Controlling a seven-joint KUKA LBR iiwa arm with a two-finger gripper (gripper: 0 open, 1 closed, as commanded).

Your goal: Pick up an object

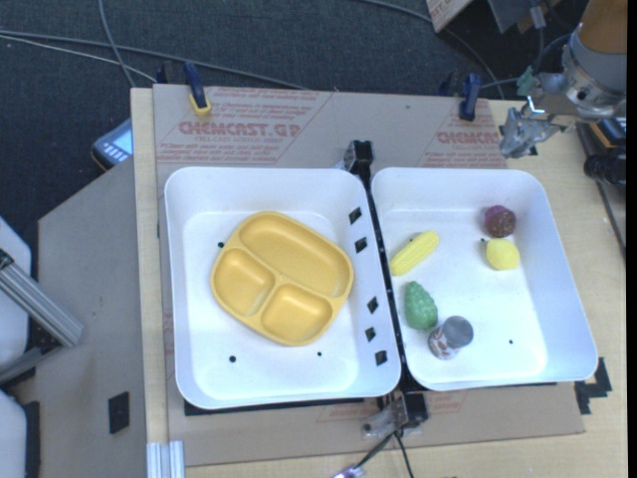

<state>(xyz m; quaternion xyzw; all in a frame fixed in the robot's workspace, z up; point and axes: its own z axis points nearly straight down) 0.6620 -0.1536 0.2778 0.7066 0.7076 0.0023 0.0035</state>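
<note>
Progress: nothing was lifted yet; every object sat in a bin, so the whole pick was left to do.
Gripper: the gripper (520, 135) hung past the far rim of the right bin (557, 297), above the bench and well apart from the objects. Nothing showed between its fingers.
Jaws: too small and blurred to call; I could not tell whether they were spread or pressed together.
Candidates: corn (414, 252) lay near the divider, with the green piece (419, 306) just below it and the can (451, 337) beside that. The dark red ball (500, 220) and lemon (503, 255) sat close together toward the far right.
Left bin: the yellow tray (283, 278) rested alone in the left bin (189, 297).
Left to do: by my read, travel over an object, descend, close and lift.
</note>
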